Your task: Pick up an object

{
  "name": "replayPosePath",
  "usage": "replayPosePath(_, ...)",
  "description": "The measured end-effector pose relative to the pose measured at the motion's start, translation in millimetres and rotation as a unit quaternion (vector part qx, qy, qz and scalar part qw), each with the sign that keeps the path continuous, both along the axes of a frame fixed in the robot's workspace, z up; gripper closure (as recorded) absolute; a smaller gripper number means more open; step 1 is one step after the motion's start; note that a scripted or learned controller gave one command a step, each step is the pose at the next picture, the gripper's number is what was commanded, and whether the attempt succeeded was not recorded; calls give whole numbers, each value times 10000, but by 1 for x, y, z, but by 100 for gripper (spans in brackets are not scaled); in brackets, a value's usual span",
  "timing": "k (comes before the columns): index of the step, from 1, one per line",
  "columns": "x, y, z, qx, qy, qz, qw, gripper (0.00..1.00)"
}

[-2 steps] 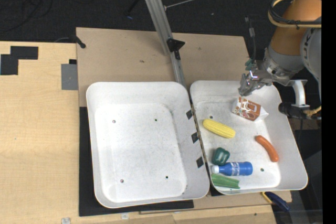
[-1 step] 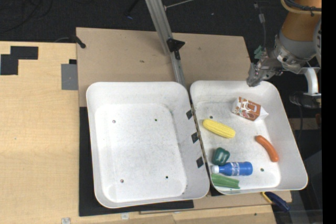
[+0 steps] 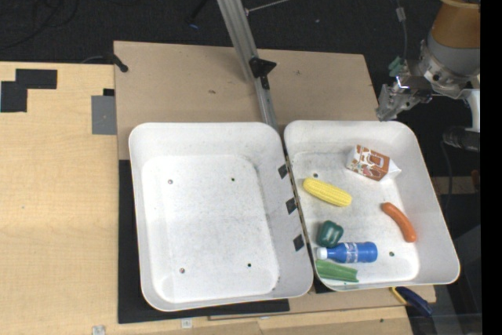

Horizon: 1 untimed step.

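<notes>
White plastic forms both bins; the right bin (image 3: pixel 427 169) contains every candidate object: a red-and-white carton (image 3: pixel 369 162), a yellow corn cob (image 3: pixel 327 192), an orange sausage (image 3: pixel 399 221), a green pepper (image 3: pixel 329 233), a blue bottle (image 3: pixel 351 253) and a green item (image 3: pixel 338 272). The gripper (image 3: pixel 390 102) hangs above the bin's far corner, well apart from all objects, holding nothing. Its opening state cannot be determined. No pick is made yet; approach, descent, grasp and lift remain.
</notes>
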State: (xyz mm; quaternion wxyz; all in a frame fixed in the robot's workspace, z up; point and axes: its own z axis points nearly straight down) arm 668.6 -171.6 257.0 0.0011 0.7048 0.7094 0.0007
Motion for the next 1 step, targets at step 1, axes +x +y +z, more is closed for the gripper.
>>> replayPosePath(1,-32,50,-2,15,31,-11,10000,100)
